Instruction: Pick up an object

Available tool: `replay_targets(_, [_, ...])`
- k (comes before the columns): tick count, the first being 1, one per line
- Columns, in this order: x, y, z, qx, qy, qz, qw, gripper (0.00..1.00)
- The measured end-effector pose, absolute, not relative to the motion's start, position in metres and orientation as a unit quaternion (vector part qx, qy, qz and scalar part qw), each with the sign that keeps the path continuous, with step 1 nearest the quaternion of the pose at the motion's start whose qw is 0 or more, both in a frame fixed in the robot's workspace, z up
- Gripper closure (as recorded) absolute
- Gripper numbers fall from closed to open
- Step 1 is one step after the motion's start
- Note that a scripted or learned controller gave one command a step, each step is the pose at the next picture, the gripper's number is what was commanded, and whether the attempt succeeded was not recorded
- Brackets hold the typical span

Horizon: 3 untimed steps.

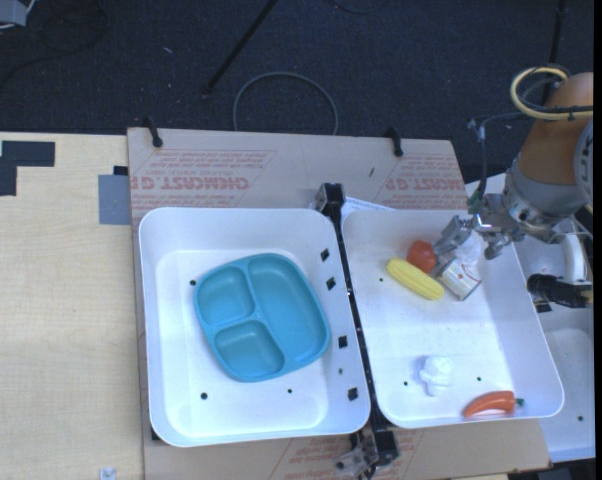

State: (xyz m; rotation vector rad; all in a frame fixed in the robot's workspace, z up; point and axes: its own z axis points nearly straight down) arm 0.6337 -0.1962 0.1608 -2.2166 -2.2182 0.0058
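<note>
We see the gripper (463,240) low in the right bin (541,368), beside a small box (461,280) (we cannot tell its grip); nothing is lifted yet.

A robotics lab or test bench, not a home. Two shallow white bins (171,268) sit side by side on a cardboard sheet (231,173) printed with reversed lettering, laid over a pale wooden bench (51,318). Along the top of the frame, a dark carpeted floor (401,58) carries loose cables (284,93) and a thin stand leg. At the right edge stands a grey robot arm (551,168) with an orange band. Plastic toy food (415,279) lies in the right bin, and a blue divided tray (261,315) in the left.
</note>
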Motion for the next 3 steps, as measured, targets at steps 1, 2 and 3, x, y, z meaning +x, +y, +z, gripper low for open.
replay_targets(1, [0.638,-0.188,0.111,-0.706,-0.708,0.0022,0.003,0.00])
replay_targets(2, [0.635,-0.186,0.086,-0.706,-0.708,0.0042,0.009,0.00])
replay_targets(3, [0.636,-0.186,0.096,-0.705,-0.709,0.0027,0.006,1.00])
